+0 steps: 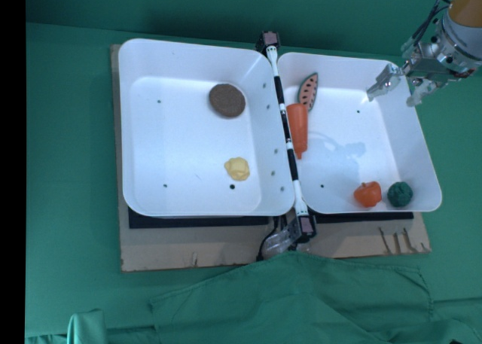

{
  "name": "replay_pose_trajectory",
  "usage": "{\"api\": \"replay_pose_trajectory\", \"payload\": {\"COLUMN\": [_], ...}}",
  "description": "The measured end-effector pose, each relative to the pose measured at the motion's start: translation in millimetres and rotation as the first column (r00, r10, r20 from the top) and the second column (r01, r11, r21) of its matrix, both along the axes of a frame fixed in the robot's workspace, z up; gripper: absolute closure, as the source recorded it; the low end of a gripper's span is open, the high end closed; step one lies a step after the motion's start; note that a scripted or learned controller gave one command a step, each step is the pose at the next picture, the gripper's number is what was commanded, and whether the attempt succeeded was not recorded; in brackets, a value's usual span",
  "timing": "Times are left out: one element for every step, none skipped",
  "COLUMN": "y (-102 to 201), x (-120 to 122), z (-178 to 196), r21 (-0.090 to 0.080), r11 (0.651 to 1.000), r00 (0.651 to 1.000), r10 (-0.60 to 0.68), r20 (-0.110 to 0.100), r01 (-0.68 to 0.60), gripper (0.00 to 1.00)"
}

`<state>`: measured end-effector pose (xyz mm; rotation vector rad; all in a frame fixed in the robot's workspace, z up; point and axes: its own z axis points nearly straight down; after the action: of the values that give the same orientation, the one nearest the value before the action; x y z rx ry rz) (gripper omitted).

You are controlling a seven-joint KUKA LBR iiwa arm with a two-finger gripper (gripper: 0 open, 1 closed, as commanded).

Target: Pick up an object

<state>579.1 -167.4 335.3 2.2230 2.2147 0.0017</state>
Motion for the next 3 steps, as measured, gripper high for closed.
{"api": "replay_pose_trajectory", "payload": {"y": [-1.3, -12.0, -16.0], "x": [0.7, -56.0, -76.8], "z": [13.4, 7.8, 105.6], "r21": [-0.003, 0.002, -0.004], "r11": [1.000, 1.000, 1.000], "r00": [1.000, 1.000, 1.000], "r10": [-0.003, -0.002, 0.000], "r20": [0.007, -0.003, 0.012], "r01": [0.003, 0.002, 0.000], "gripper": [1.00, 1.00, 1.00]}}
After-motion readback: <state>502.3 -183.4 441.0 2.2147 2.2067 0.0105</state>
